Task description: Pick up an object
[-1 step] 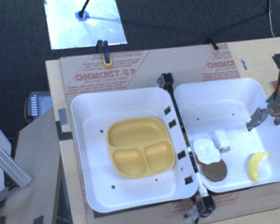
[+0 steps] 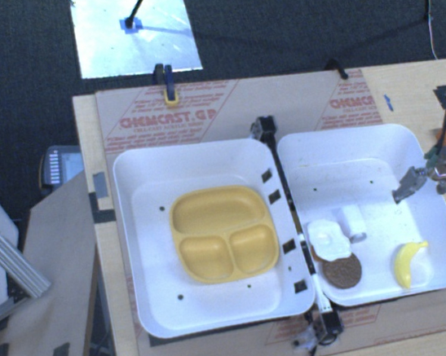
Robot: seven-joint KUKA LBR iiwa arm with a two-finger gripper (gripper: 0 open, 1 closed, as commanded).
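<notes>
Left bin (image 2: 143, 225) holds a yellow tray (image 2: 222, 232). Right bin (image 2: 367, 149) holds a cookie (image 2: 342, 272), white cup (image 2: 330, 238) and banana (image 2: 408, 262), upright, tip toward the far side. Gripper (image 2: 409, 184) above the right bin; jaws' state cannot be told

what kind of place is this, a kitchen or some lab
Most likely a robotics lab bench, not a kitchen: two shallow white plastic bins sit side by side on a clamped board, and a grey robot gripper reaches over toy-like items such as a yellow plastic banana.

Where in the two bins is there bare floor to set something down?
Right bin: its far half, beyond the white objects. Left bin: just strips around the yellow divided plate. Crowded: the right bin's near edge, with brown disc and banana.
</notes>
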